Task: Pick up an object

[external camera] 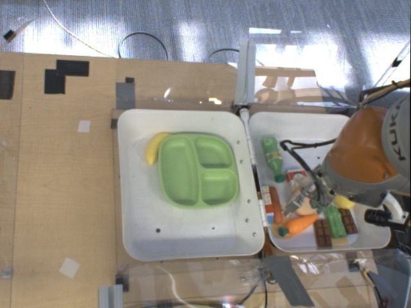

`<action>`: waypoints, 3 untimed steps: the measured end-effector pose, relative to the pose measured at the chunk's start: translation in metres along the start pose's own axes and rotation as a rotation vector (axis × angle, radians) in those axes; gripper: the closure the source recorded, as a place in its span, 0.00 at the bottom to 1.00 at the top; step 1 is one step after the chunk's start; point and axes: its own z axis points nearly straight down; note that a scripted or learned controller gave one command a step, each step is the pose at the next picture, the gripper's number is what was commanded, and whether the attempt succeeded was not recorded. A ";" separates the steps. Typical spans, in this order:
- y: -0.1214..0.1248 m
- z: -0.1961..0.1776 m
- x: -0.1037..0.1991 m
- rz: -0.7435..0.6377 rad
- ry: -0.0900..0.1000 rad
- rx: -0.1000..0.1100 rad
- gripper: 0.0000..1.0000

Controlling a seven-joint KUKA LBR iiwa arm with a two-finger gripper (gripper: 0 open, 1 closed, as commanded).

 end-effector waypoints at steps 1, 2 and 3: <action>-0.004 0.001 -0.003 0.029 0.010 -0.004 0.00; -0.004 0.001 -0.003 0.033 0.009 -0.003 0.00; -0.004 0.001 -0.003 0.032 0.010 -0.003 0.00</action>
